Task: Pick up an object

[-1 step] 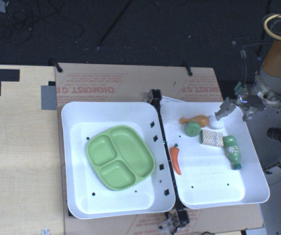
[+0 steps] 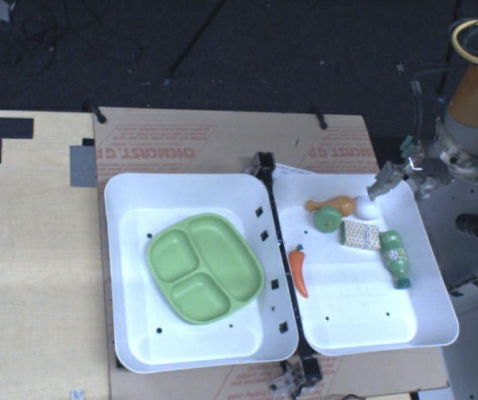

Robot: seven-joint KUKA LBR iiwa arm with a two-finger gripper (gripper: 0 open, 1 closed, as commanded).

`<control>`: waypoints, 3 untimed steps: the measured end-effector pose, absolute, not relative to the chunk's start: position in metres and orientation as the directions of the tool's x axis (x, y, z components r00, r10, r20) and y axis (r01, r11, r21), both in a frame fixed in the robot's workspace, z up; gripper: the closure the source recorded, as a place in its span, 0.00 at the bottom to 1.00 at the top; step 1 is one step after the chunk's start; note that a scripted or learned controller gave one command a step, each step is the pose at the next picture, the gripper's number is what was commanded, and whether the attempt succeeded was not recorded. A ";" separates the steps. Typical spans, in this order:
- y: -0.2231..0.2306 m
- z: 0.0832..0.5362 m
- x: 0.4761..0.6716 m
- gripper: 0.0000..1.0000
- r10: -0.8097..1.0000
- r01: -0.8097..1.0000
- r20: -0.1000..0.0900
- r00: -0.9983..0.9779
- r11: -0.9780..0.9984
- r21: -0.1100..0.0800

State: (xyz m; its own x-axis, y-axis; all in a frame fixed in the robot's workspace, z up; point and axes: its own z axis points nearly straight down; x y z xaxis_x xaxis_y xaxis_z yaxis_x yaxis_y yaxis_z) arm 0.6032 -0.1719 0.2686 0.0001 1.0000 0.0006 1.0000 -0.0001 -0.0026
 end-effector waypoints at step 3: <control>-0.172 0.102 0.608 0.00 1.000 1.000 0.001 0.000 0.000 -0.007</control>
